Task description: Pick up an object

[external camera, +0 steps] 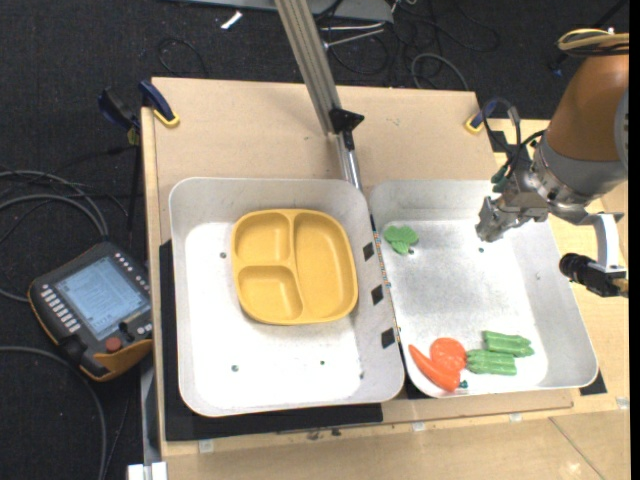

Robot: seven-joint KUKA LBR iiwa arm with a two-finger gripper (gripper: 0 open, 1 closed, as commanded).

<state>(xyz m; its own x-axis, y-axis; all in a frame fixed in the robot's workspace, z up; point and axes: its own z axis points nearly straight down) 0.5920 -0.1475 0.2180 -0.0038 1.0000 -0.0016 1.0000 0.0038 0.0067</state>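
Two white bins sit side by side on the bench. Left of the bench, on the dark floor, lies a teach pendant (92, 310) with its screen lit. The left bin (200, 368) carries a yellow divided plate (296, 266), lying flat toward the bin's far side and a little nearer its right edge. In the right bin (560, 318), a small green leafy piece (401, 238) lies near the far left corner, just inside the left edge. Along the near edge, an orange carrot (432, 370) lies by the near left corner, touching a red tomato (448, 352), and beside these to the right lie two green pea pods (500, 353), one just behind the other. The gripper (492, 226) hangs over the far part of the right bin, toward its right edge, nothing seen between its fingers; whether they are spread or closed I cannot tell. The leafy piece lies well to its left, the carrot, tomato and pods well apart toward the near edge.
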